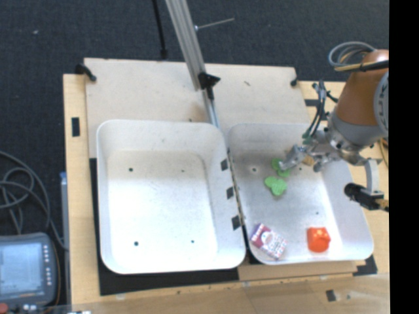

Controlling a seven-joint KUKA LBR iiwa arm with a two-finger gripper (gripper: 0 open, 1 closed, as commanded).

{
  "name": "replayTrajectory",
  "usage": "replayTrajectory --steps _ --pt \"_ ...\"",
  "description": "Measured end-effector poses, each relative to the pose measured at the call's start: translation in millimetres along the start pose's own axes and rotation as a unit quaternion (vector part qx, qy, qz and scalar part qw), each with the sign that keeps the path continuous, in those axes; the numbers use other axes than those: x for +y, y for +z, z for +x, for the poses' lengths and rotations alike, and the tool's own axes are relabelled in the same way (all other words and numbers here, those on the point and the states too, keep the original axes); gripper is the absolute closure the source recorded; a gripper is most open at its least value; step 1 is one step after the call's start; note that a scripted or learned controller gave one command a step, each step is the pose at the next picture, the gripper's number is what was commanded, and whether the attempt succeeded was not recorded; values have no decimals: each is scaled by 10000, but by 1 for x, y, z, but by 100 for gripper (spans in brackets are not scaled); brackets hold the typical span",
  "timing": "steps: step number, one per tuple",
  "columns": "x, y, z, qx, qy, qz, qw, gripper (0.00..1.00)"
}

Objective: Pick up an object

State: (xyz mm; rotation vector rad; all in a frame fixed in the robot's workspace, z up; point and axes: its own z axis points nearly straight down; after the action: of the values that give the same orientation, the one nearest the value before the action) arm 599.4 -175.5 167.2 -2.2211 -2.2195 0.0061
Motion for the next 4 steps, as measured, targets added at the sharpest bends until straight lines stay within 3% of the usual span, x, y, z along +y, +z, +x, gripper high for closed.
replayTrajectory --steps 1,2,3,4 --pt "-7 61 -3 3 7 4 10000 0" --pt "-5 64 -4 1 14 -35 10000 0" --pt "-4 52 -5 3 41 -56 10000 100" --pt "0 8 -7 -1 6 -50 10000 100"
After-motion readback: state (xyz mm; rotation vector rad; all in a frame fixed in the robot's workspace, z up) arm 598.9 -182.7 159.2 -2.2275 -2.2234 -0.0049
